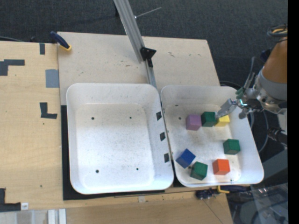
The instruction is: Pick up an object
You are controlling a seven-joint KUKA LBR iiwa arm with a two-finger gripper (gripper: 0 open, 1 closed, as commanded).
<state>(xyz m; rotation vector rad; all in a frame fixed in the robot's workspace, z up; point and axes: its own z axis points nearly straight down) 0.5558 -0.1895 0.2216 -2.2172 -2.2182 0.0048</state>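
Note:
The right bin (252, 169) holds several small cubes. A purple cube (193, 122), a green cube (209, 119) and a yellow cube (224, 121) stand in a row near its middle. Another green cube (231, 146) lies further forward on the right. An orange cube (221, 166), a third green cube (199, 170) and a blue cube (186, 157) sit near the front edge. My gripper (234, 110) hangs open at the bin's right rim, just above and right of the yellow cube, with nothing between its fingers.
The left bin (74, 125) adjoins the right bin along a shared wall. A slanted metal bar (133, 29) runs down from the top to the bins' junction. A blue and yellow clamp (60, 40) lies on the bench at the far left.

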